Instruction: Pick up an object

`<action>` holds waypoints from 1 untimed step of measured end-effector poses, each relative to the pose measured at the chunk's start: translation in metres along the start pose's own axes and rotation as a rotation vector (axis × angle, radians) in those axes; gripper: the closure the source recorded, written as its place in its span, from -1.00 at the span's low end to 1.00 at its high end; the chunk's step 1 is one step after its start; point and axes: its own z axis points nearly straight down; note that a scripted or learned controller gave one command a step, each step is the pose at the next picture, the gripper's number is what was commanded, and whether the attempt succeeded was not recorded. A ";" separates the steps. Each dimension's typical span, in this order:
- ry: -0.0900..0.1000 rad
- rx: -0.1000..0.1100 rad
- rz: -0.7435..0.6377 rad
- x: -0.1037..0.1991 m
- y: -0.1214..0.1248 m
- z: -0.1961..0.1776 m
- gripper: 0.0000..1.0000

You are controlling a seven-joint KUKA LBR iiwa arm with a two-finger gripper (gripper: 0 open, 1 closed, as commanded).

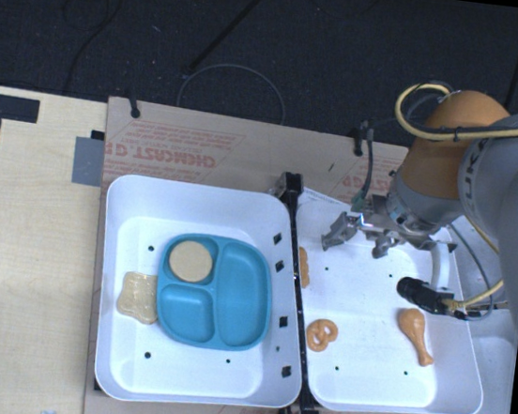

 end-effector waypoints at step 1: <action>-0.001 0.000 0.001 -0.007 -0.004 0.049 -1.00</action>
